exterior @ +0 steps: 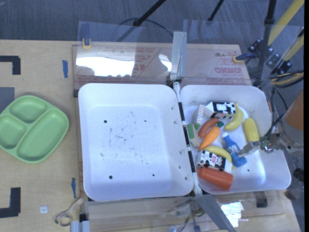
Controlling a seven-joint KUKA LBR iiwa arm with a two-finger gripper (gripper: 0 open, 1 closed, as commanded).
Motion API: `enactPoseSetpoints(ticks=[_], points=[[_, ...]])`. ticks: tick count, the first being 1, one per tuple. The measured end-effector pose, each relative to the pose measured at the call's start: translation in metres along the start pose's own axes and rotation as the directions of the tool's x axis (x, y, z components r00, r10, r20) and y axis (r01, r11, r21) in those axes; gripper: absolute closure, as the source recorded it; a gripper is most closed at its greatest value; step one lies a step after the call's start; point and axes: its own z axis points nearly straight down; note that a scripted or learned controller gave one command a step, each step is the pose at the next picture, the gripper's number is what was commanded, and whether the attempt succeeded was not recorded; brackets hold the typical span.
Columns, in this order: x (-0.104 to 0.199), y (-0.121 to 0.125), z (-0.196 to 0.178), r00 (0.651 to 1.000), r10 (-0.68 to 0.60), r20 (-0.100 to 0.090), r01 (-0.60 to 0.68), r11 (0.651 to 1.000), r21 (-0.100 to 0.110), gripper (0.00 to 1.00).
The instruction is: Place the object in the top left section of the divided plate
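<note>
The green divided plate point(33, 128) lies on the bench point(43, 192) at nine o'clock, while the jaws point(247, 149), whose state I cannot tell, reach among toy food at the blue bottle point(232, 151) in the right bin point(275, 175); no label readable

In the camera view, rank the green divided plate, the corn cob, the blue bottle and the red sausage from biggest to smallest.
1. Green divided plate, by far the largest.
2. Red sausage.
3. Yellow corn cob, looking only slightly smaller than the sausage, so that order is unsure.
4. Small blue bottle, partly hidden near the gripper.
</note>
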Motion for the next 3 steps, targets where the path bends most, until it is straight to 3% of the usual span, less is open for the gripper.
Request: enactPoseSetpoints(ticks=[1,2,3], points=[[-0.008,0.002,0.015,0.99,-0.137,-0.019,0.137,0.99,0.014,0.0],[-0.008,0.018,-0.03,0.935,-0.353,-0.016,0.353,0.935,0.013,0.0],[0.094,0.01,-0.235,0.948,-0.318,-0.017,0.319,0.948,0.014,0.0]])
